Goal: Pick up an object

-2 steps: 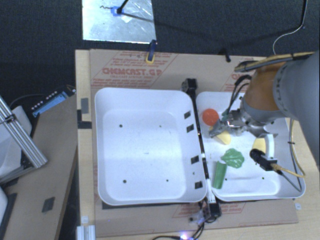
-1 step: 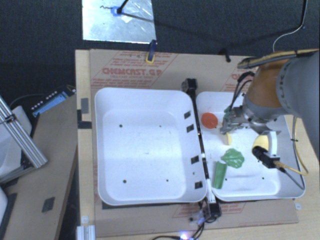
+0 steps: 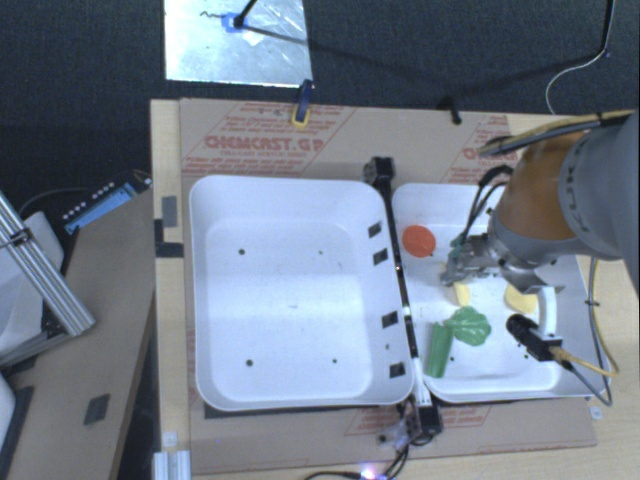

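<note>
Plainly, a reach into the right-hand bin, with risks listed below.

Arm: the grey arm [image 3: 590, 193] comes in from the right, its orange band just above the wrist, and bends down over the right bin [image 3: 420, 200].

Gripper: the gripper [image 3: 462, 268] is low in the bin, directly above a small yellow piece [image 3: 462, 293]. Whether it is spread or pinched, I cannot tell; the metal tip is too small and blurred.

Yellow piece: just under the tip, possibly touching it, though contact cannot be confirmed. It looks like the likeliest thing to be picked.

Orange disc [image 3: 418, 239]: just to the gripper's left and a little farther back, apart from it.

Green lump [image 3: 467, 325]: nearer the camera than the gripper, close below the yellow piece.

Green stick [image 3: 439, 350]: beyond the lump, lower left of the gripper, lying by the divider between the bins.

Second yellow bit [image 3: 518, 299]: to the gripper's right, partly hidden by the arm.

Left bin [image 3: 290, 288]: well to the gripper's left.

Risk, miss: the yellow piece is small and flat-looking, so a closing grip could skid over it or push it aside.

Risk, crowding: the green lump sits close, and could be nudged or caught along with the target.

Risk, floor: coming down further could press the tip hard against the bin bottom.
</note>
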